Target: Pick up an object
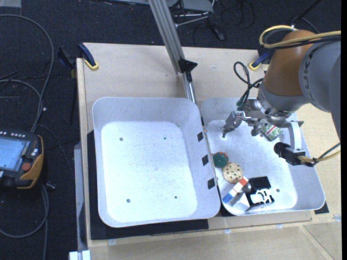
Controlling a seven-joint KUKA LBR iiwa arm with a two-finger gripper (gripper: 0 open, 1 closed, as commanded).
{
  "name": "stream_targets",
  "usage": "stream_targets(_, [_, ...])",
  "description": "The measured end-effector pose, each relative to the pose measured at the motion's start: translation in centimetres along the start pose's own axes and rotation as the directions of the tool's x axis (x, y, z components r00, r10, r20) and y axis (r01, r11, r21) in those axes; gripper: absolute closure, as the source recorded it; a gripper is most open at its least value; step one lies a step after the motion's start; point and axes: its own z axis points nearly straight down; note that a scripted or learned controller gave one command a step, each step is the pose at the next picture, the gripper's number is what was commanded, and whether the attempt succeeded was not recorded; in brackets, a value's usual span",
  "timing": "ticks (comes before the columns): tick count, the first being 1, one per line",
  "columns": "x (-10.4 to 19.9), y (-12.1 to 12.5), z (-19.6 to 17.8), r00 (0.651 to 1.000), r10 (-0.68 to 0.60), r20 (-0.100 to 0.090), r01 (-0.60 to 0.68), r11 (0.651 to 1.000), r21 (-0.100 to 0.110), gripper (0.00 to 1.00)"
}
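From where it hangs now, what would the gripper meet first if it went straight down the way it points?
Most likely bare floor of the right bin. The gripper hangs over its upper part, well clear of the green disc and tan disc nearer the front. Depth is hard to judge from this slant.

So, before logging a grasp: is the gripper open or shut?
Open: the gripper has its fingers spread with bare bin floor between them, above the right bin.

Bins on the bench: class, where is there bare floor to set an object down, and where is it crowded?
The left bin offers bare floor from wall to wall. In the right bin, the near corner is crowded: green disc, tan dotted disc, red-white-blue block, black-and-white box. A bare strip lies between them and the gripper.
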Motion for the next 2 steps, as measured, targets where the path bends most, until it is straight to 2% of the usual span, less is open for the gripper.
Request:
stream_targets(1, [-0.6,0.3,4.5,1.000,0.001,0.000,-0.001,1.000,-0.001,0.00])
stream_targets(2, [-0.6,0.4,3.3,1.000,0.001,0.001,-0.001,1.000,-0.006,1.00])
